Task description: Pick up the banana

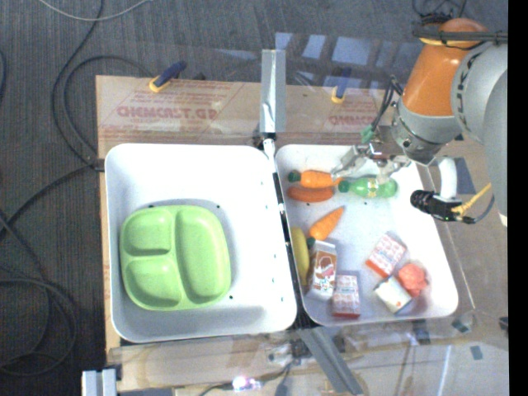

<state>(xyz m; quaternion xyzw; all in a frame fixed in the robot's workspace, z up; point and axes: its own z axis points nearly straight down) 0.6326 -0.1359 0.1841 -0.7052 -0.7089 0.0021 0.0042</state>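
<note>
The banana (300, 255) is yellow and lies lengthwise against the left wall of the right bin (441, 250), partly behind a small carton (323, 271). My gripper (369, 168) hangs over the far end of that bin, just above a green bottle (368, 188). Its fingers (346, 167) are spread open with nothing between them. The gripper is well away from the banana, up and to the right of it.
The right bin also holds two carrots (313, 179) (327, 222), several small cartons (385, 256) and a red fruit (413, 278). In the left bin (148, 159) sits a green divided plate (175, 256). A metal divider post (269, 97) stands between the bins at the back.
</note>
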